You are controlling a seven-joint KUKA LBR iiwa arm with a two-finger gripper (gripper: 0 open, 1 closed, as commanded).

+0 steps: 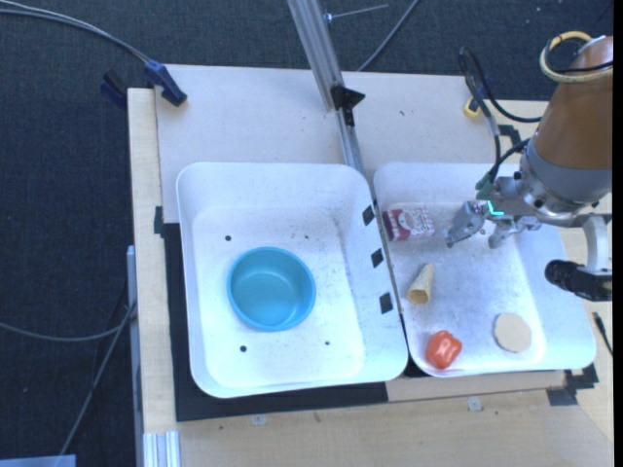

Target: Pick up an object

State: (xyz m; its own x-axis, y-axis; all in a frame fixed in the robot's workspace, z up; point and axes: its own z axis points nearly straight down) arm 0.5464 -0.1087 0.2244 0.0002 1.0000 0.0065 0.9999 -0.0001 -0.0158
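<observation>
Though poised low over the right bin (574,353), pincer (479,228) with fingers apart, clamped on nothing. Nothing lifted yet: carton (408,223) just beside, cone (421,283), red piece (443,348) and disc (512,332) all resting on bin floor. Closing and raising left to do.

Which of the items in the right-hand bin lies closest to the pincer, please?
The red-and-white packet, at the bin's far left, just beside the pincer; the cone, red piece and tan disc lie nearer the front.

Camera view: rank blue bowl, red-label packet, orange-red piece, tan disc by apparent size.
1. blue bowl, clearly largest
2. red-label packet
3. orange-red piece and tan disc: look about alike, not ranked
</observation>
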